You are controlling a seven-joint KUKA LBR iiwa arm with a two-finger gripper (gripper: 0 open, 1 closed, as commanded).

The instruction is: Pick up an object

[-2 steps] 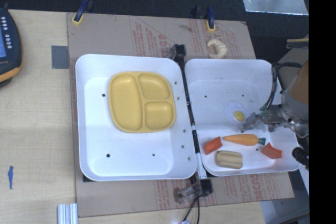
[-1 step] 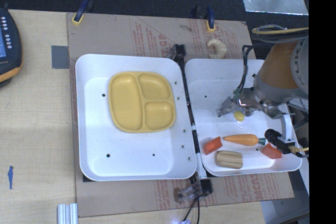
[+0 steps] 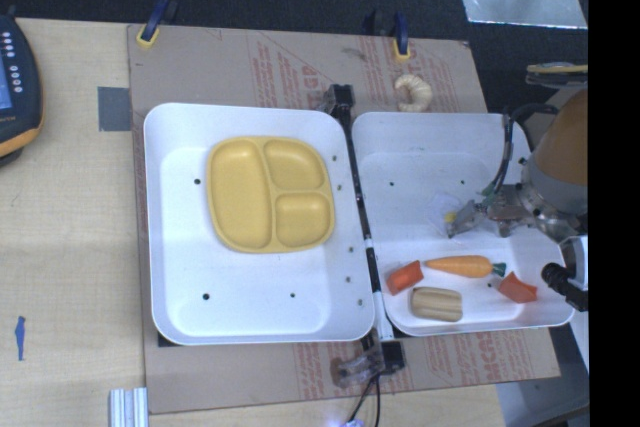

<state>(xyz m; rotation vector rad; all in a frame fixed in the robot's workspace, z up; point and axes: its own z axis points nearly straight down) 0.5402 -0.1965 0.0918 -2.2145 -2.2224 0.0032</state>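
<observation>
Four small toy foods lie along the near wall of the right shallow white plastic bin (image 3: 420, 140): a red wedge-shaped piece (image 3: 404, 277), an orange plastic carrot with a green tip (image 3: 461, 266), a tan rounded bread-like block (image 3: 436, 303) and a second red-orange piece (image 3: 517, 289). The grey metal two-finger gripper (image 3: 468, 218) hangs just above the carrot — whether it is spread or pressed together I cannot tell, and nothing is visible in it. The crowding is the risk: a descent could nudge the carrot against the tan block or the wall, and its smooth tapered body could roll or squirt out. The yellow three-compartment plate (image 3: 270, 192) in the left white bin (image 3: 175, 315) sits well apart.
</observation>
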